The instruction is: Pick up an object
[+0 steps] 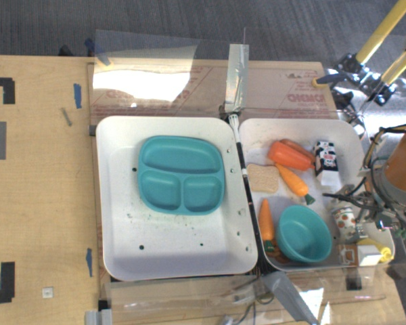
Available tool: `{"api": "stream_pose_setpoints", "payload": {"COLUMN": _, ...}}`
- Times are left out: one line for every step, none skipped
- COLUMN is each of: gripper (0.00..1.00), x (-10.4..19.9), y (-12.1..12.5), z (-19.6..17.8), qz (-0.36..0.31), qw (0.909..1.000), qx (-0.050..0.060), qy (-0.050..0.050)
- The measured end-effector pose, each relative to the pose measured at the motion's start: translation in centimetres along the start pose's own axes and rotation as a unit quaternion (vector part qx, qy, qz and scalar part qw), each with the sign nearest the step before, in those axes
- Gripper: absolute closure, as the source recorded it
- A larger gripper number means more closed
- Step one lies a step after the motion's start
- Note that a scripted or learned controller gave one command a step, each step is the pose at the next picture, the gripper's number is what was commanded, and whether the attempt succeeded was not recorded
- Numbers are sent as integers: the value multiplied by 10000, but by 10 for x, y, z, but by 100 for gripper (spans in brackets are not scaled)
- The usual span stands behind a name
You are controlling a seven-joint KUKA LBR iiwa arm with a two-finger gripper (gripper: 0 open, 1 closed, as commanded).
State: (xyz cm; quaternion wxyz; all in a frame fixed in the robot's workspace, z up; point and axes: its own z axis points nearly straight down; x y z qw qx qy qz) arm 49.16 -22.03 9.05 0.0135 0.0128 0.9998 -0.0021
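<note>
The right bin (348, 133) holds several toy foods. An orange pepper (291, 154) lies at the back with a carrot (294, 181) just in front of it and a tan bread slice (262, 179) to their left. A black-and-white milk carton (327, 161) stands near the right wall. A teal bowl (304, 233) sits at the front, with a second carrot (265, 221) along its left side. A small patterned cup (344, 217) and a yellow-and-white piece (372, 252) lie at the front right. My gripper (371, 212) hangs amid cables over the bin's right rim, beside the cup.
A teal divided plate (181, 175) lies in the left bin (122, 249). The arm's orange band (400, 171) is at the right edge. Yellow-legged stands (386, 26) rise at the back right. A clear plastic sheet (149, 73) lies behind the bins.
</note>
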Motion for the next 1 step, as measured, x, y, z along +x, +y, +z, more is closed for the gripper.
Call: {"api": "stream_pose_setpoints", "payload": {"gripper": 0, "x": 2, "y": -3, "z": -1, "qz": 371, "qw": 9993, "qx": 9, "qy": -18}}
